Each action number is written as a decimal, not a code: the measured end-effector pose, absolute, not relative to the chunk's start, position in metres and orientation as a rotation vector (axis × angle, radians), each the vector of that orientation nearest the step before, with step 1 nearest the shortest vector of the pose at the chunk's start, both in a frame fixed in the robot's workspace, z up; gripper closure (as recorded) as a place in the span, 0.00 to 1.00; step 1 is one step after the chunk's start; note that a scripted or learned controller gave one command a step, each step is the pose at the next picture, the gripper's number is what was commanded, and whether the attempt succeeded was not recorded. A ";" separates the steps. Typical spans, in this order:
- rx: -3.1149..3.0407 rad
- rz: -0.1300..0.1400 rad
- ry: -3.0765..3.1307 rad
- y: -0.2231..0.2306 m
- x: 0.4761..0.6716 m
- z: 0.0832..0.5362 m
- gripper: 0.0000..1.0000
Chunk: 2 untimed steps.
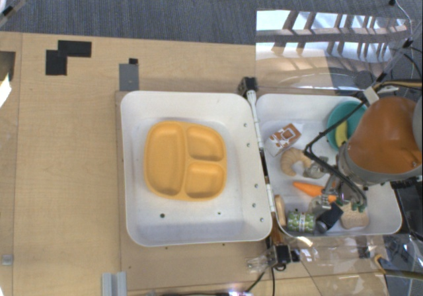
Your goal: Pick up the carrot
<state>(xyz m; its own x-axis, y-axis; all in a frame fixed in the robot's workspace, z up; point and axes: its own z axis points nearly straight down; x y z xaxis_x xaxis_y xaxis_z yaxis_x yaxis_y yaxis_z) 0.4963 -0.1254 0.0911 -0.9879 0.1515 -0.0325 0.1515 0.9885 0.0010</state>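
Gripper (334, 203) of mine hangs low in the right bin (277, 116), and I cannot tell whether it grips anything. Just left of it lies the carrot (307, 189), below a beige lump (294, 161). Left of that bin, the other bin (132, 156) holds a yellow divided plate (185, 159).

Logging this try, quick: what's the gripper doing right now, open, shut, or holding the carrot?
Gripper: cannot be told; it hangs over the right bin, just right of the carrot, which lies on the bin floor.

Matt wooden bench (66, 176), smooth plastic tray (186, 160)
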 end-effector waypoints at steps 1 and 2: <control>0.745 0.003 3.038 -0.118 0.532 0.089 0.00; 0.739 0.008 3.031 -0.117 0.535 0.102 1.00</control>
<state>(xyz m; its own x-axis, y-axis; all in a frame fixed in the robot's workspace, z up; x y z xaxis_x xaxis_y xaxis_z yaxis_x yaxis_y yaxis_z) 0.5353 -0.1166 0.1019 -0.8874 0.4605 -0.0201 0.4604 0.8877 0.0102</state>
